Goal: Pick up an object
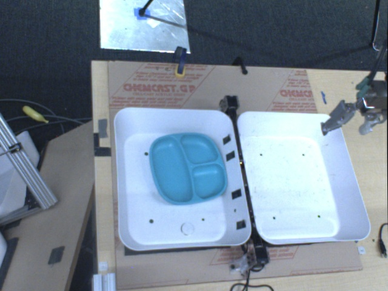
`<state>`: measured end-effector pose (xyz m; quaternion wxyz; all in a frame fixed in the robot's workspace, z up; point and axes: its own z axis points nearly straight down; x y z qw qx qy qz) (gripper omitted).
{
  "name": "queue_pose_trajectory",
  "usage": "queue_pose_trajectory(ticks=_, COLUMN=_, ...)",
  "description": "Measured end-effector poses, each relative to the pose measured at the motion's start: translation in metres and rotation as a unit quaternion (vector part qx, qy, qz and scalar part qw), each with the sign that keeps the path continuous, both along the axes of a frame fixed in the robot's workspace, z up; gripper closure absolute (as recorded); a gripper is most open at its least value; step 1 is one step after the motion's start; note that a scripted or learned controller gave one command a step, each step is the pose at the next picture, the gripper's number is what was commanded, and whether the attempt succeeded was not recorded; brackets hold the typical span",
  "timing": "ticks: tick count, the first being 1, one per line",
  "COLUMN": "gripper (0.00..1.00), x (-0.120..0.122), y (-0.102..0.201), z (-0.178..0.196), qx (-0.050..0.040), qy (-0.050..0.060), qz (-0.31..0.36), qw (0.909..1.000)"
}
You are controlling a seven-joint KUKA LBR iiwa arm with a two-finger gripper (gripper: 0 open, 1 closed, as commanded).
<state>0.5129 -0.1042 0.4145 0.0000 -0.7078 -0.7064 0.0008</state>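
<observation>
A light blue plate [187, 167] with three compartments lies flat in the middle of the left white bin [130, 138]. A small pale round ring [187, 228] lies near that bin's front wall. My gripper [345, 128] hangs over the far right corner of the right white bin [339, 223], well away from the plate. Its two grey fingers [333, 120] are spread apart, open, with nothing between them.
Black clips [233, 156] run along the seam between the two bins. Both bins rest on a brown cardboard sheet [157, 86] on the bench. A shiny metal sheet [142, 17] lies on the dark floor behind. Aluminium framing [24, 168] stands at the left.
</observation>
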Motion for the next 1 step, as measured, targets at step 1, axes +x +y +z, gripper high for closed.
queue_pose_trajectory(ticks=1, gripper=0.0, x=-0.0117, y=-0.07, z=-0.0563, qx=-0.0005, qy=0.001, qz=-0.002, qw=1.0)
